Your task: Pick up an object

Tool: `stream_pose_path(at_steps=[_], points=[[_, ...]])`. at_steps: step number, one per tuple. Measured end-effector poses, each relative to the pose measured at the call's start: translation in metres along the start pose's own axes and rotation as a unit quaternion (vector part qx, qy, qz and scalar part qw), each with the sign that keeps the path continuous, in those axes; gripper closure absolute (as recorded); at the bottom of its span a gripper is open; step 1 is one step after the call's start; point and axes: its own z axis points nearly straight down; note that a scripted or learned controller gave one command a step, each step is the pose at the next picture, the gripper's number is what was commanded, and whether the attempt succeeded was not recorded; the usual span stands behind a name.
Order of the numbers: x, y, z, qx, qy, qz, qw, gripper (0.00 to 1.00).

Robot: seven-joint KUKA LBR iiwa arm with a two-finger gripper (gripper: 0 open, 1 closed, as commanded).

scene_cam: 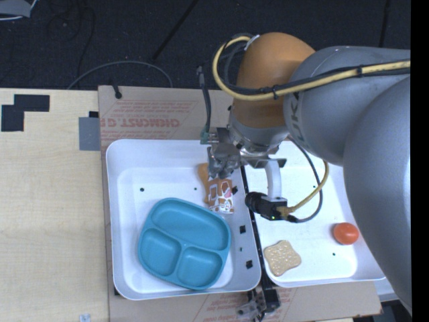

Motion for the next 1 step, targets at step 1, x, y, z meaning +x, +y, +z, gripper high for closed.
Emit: stream_pose_path(at_steps=[1], points=[[-0.0017,0.0003,0.0002,0.000,-0.001,0.001,1.0000,0.00]])
